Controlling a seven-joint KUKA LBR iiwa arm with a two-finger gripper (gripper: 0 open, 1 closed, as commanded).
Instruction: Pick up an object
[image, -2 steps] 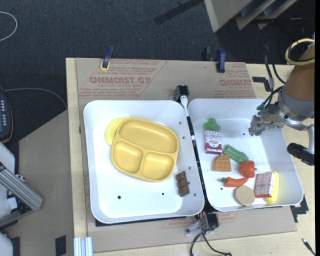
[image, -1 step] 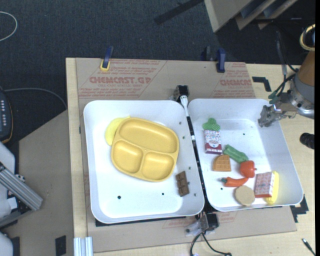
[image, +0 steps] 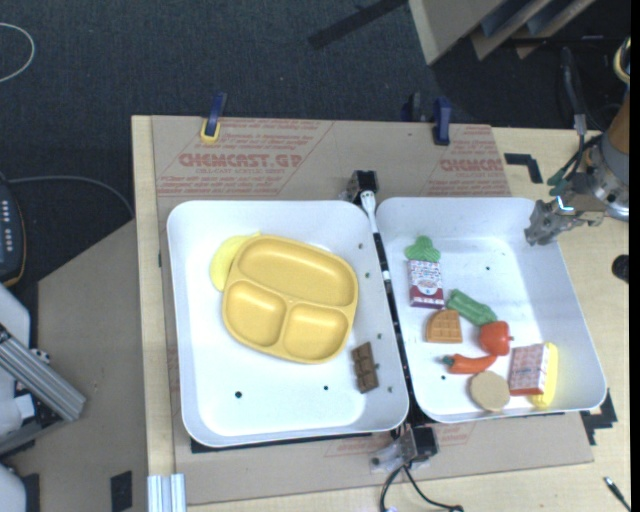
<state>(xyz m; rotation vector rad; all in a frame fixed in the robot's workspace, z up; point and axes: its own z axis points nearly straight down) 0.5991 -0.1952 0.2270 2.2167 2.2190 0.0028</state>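
- Camera view, nearest the camera: a round tan disc (image: 490, 391) lies at the front edge of the right bin (image: 570, 290), touching a pink-and-yellow block (image: 532, 371) to its right.
- Just behind them lie an orange carrot-like piece (image: 462, 364) and a red tomato-like piece (image: 494, 337), close together.
- Further back sit a waffle-shaped piece (image: 445, 327), a green pod (image: 470, 306), and a red-and-white packet (image: 426, 281) with a green top.
- The left bin (image: 190, 330) holds a yellow divided tray (image: 288, 297), which partly covers a yellow round piece (image: 226, 262) at its left.
- A small brown chocolate bar (image: 365, 366) lies near that bin's front right corner, just beside the tray.
- The gripper (image: 547, 222) hangs over the right bin's far right edge, well apart from the toys. Its finger position is too small to make out, and nothing visibly sits in it.
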